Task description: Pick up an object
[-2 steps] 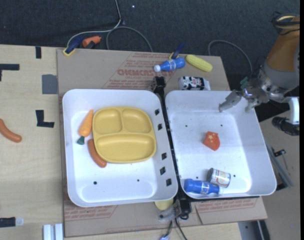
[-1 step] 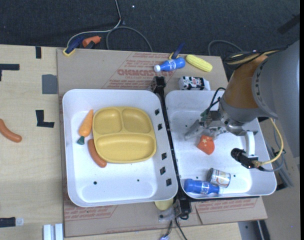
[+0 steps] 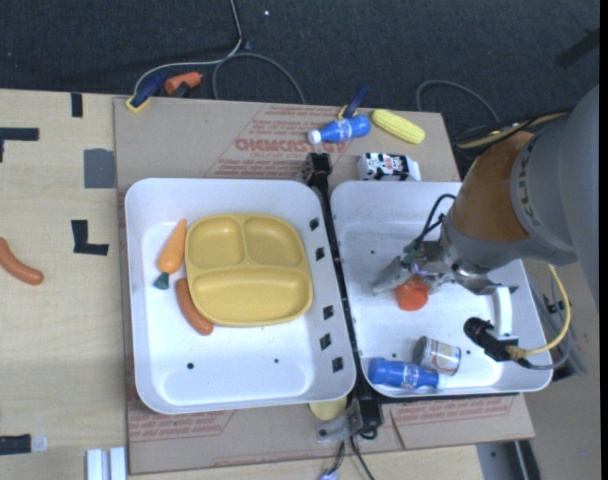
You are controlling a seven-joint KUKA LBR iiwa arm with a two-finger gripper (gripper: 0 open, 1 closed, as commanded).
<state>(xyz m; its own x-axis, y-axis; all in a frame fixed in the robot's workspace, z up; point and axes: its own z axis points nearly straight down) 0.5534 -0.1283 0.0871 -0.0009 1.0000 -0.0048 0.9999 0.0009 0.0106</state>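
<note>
My gripper [image 3: 408,273] is low in the right bin [image 3: 384,208], near its middle. A small red-orange round object [image 3: 413,298] lies right under and against the gripper's tip, partly covered by it. Near that bin's front edge lie a blue bottle [image 3: 402,374] and a small silver can [image 3: 439,353]. The grey arm with its orange band [image 3: 489,203] comes in from the right over the bin.
The left bin [image 3: 149,368] holds a yellow divided plate [image 3: 249,268], an orange carrot [image 3: 171,248] and a sausage [image 3: 194,308]. Behind the bins lie a blue bottle [image 3: 340,130], a yellow corn cob [image 3: 398,126] and a small black-and-white box [image 3: 389,167]. A black cable [image 3: 499,343] loops at the right bin's right side.
</note>
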